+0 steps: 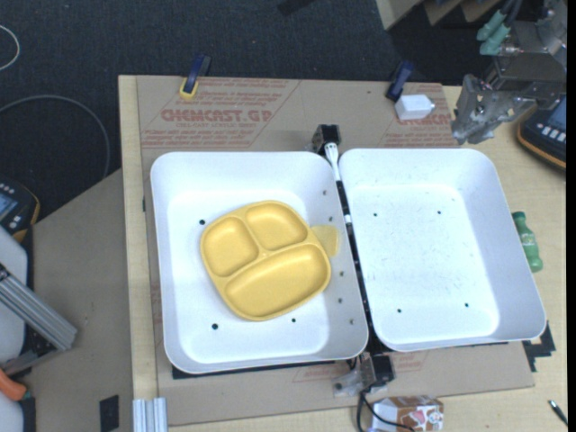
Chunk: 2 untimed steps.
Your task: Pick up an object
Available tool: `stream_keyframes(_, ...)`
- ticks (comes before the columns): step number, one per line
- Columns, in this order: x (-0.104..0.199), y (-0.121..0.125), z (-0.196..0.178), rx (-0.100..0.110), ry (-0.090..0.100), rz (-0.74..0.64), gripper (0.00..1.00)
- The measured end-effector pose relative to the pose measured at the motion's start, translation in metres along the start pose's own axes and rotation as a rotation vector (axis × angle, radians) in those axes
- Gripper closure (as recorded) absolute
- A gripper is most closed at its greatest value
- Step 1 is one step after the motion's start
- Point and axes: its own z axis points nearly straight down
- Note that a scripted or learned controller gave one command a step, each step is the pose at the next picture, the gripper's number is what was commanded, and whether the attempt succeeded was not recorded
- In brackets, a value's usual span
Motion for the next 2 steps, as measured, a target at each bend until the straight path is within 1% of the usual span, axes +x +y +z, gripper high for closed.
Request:
stream_keyframes(1, 0.014, -0.003, 0.122, 0.018, 0.0, 0.004, 1.0)
stream_keyframes(2, 0.036, -0.002, 0.13, 0.012, 0.001, 0.0, 1.0)
